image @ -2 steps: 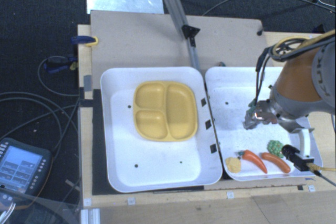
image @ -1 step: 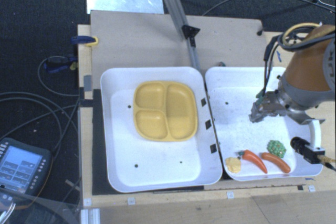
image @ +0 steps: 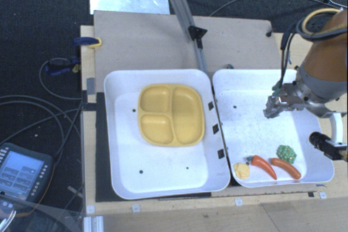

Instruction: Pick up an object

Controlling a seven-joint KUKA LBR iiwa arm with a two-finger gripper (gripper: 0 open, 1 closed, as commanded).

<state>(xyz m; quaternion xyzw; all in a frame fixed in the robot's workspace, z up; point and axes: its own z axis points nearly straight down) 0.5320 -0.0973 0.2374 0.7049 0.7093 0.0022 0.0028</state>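
In the right bin (image: 244, 117), several small food toys lie along the near edge: a pale yellow piece (image: 241, 170), an orange-red carrot-like piece (image: 263, 165), an orange sausage-like piece (image: 286, 167) and a green broccoli-like piece (image: 286, 152). My gripper (image: 274, 106) hangs over the right part of this bin, above and behind the toys and apart from them. Nothing shows between its fingers.
The left bin (image: 122, 171) bears a yellow divided plate (image: 171, 114). A slanted metal pole (image: 179, 2) runs from the top down to the gap between the bins. Cables and a handheld pendant (image: 19, 171) lie off the bench at the left.
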